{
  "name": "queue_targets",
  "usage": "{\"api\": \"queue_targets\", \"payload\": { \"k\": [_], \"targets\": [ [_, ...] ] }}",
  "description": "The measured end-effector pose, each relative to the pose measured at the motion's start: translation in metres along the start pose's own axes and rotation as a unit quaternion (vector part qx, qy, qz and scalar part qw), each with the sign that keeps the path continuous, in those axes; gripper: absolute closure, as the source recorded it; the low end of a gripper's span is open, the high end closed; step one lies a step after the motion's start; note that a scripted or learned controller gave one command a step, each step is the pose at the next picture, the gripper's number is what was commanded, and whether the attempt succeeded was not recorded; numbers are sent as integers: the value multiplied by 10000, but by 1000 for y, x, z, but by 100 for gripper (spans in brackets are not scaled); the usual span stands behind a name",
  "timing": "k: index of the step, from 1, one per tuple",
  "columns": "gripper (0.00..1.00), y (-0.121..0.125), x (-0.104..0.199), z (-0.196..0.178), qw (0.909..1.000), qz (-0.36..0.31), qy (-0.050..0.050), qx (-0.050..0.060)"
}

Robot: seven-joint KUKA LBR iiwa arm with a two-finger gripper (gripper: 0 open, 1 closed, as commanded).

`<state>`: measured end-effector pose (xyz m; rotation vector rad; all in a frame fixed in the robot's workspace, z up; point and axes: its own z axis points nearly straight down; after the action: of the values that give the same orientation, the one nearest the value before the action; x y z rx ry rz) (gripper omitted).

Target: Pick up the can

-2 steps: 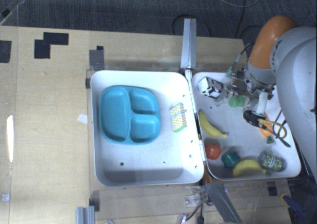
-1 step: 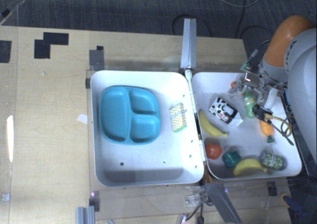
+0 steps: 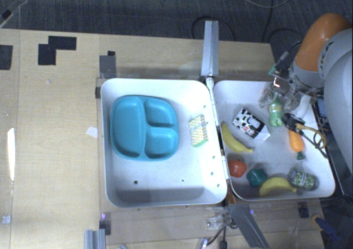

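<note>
The can (image 3: 303, 179), small with a green patterned label and a silvery end, lies in the front right corner of the right bin (image 3: 325, 187). A yellow banana (image 3: 276, 185) lies just to its left. My gripper (image 3: 279, 99) hangs over the far right part of that bin, well behind the can. A green bottle-like object (image 3: 275, 115) sits right under the gripper; I cannot tell whether it is held.
The right bin also holds a black-and-white patterned box (image 3: 248, 123), a second banana (image 3: 235, 140), a red tomato (image 3: 237, 168), a teal object (image 3: 256, 177) and an orange carrot (image 3: 297, 141). In the left bin lie a blue divided plate (image 3: 144, 127) and a yellow-green sponge (image 3: 198, 130).
</note>
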<state>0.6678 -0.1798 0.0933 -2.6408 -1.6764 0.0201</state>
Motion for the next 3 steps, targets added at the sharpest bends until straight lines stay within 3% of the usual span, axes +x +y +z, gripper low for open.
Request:
{"api": "queue_targets", "payload": {
  "k": [1,2,3],
  "targets": [
    [100,1,3,-10,10000,-41,2,-16],
    [100,-22,48,-142,9999,62,26,-114],
    [100,-36,77,-143,9999,119,20,-93]
  ]
}}
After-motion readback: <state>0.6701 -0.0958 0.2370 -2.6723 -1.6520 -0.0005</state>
